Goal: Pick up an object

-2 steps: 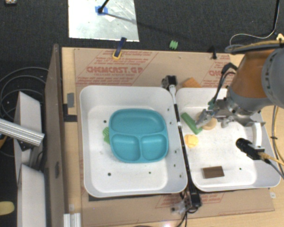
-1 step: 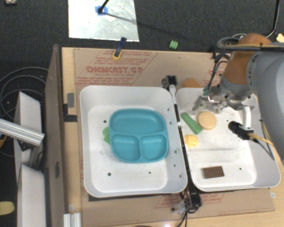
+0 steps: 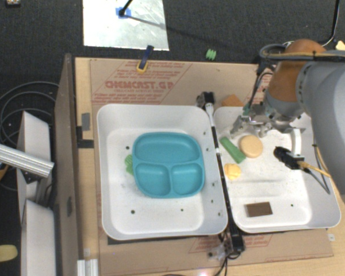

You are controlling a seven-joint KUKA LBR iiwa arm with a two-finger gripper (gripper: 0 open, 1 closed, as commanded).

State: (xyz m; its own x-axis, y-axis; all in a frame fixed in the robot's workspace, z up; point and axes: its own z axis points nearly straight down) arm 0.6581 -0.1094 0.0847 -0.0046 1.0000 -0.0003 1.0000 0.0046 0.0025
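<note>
- Objects in right bin (image 3: 322, 211): tan round piece (image 3: 252, 146), green stick (image 3: 232, 150) just left of it, yellow lump (image 3: 233, 171) nearer, brown block (image 3: 258, 209) nearest.
- Gripper (image 3: 254, 125) just beyond tan piece (jaw state: cannot tell).
- Left bin (image 3: 112, 206): teal divided plate (image 3: 168, 164).

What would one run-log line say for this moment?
arm: over right bin | gripper: above tan round piece | held: nothing seen | left bin: blue tray
</note>
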